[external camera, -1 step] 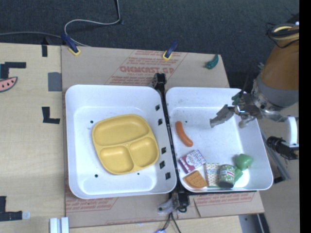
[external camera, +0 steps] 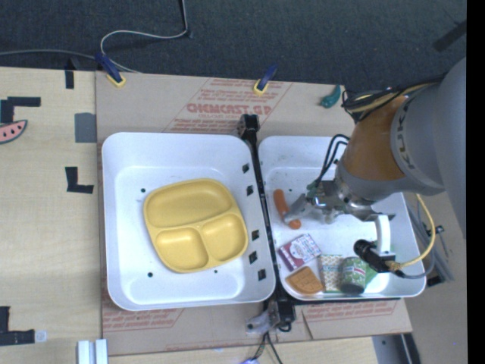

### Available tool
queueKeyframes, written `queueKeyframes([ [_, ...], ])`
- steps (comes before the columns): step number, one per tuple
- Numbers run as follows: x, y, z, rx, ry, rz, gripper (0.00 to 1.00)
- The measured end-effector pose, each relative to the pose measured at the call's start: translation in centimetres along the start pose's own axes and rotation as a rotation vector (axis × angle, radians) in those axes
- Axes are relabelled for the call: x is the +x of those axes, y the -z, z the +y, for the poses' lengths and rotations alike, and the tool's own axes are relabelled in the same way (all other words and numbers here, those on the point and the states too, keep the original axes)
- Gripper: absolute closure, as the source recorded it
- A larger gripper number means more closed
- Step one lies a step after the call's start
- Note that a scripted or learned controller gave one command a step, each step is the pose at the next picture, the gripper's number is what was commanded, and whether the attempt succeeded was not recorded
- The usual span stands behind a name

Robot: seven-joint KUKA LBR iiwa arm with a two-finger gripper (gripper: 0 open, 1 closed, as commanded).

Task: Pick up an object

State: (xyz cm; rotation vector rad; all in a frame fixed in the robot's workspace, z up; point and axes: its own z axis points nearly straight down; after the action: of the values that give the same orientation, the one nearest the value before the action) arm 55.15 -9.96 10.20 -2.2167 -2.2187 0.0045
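My gripper [external camera: 305, 205] hangs low in the right bin [external camera: 394, 287], its fingers pointing left toward an orange carrot-like stick [external camera: 281, 202] by the bin's left wall. A small orange piece [external camera: 293, 223] lies just below the fingertips. Nothing shows between the fingers. Further toward the bin's front lie a small pink-and-white packet [external camera: 298, 252], a brown cracker-like piece [external camera: 305, 280] and a green can [external camera: 352, 274] lying on its side.
The left bin [external camera: 121, 165] holds a yellow divided plate [external camera: 195, 224]. A black divider [external camera: 258, 203] runs between the two bins. Cables [external camera: 424, 241] trail off the arm's wrist over the right bin's right side.
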Motion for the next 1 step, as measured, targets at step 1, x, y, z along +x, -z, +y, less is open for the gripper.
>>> queueKeyframes([
  [1,-0.01,1.04,0.07,-0.002,0.000,0.000,1.00],
])
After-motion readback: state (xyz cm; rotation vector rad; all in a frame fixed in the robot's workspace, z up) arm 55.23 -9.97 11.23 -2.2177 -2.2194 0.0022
